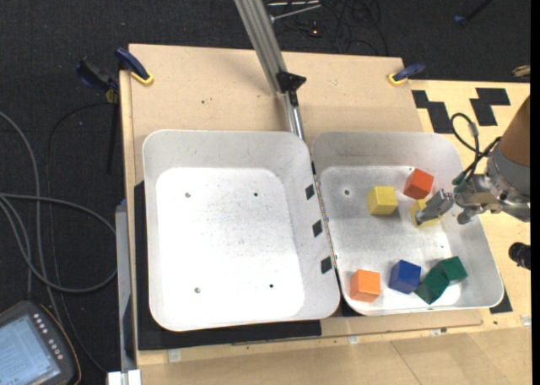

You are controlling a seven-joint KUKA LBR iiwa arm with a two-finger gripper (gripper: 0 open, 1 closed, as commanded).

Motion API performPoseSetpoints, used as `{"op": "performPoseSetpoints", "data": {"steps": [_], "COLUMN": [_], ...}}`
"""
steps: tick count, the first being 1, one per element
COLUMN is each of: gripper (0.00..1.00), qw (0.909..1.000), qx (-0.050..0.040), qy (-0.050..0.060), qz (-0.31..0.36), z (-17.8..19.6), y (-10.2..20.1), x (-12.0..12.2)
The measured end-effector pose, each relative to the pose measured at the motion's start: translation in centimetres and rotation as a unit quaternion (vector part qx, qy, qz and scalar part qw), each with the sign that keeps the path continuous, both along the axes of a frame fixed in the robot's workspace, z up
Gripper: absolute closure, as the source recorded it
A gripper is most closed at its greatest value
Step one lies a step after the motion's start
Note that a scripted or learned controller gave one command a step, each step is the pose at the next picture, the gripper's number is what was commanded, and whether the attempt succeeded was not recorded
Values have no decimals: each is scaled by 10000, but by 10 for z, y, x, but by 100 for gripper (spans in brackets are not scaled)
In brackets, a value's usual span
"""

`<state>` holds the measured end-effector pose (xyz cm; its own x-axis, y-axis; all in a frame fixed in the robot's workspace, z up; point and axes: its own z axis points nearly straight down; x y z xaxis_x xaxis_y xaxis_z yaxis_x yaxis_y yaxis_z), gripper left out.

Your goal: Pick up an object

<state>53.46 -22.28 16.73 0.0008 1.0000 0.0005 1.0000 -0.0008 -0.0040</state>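
Observation:
My gripper [436, 206] reaches in from the right over the right bin [354, 151]. It is low, right at a small yellow block [424, 215] that is partly hidden under it. Just above-left of the gripper lies a red-orange block [418, 182]. A yellow cube [382, 200] sits further left. Along the bin's near side rest an orange cube [364, 284], a blue cube [405, 276] and two dark green blocks [443, 279] touching each other.
The left bin [169, 155] lies beside the right one, with a black-marked divider edge [321, 223] between them. A metal pole [257, 24] slants in from the top. Clamps sit at the bench's back corners.

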Motion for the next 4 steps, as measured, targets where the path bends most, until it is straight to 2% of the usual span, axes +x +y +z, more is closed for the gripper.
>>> {"op": "performPoseSetpoints", "data": {"steps": [1,2,3,4], "gripper": [0,0,100,100], "qw": [10000,10000,10000,10000], "qx": [5,-2,-9,-17], "qy": [1,-11,-31,-54], "qz": [17,4,4,16], "z": [-52,-73,-62,0], "y": [7,8,7,12], "x": [7,7,8,5]}}
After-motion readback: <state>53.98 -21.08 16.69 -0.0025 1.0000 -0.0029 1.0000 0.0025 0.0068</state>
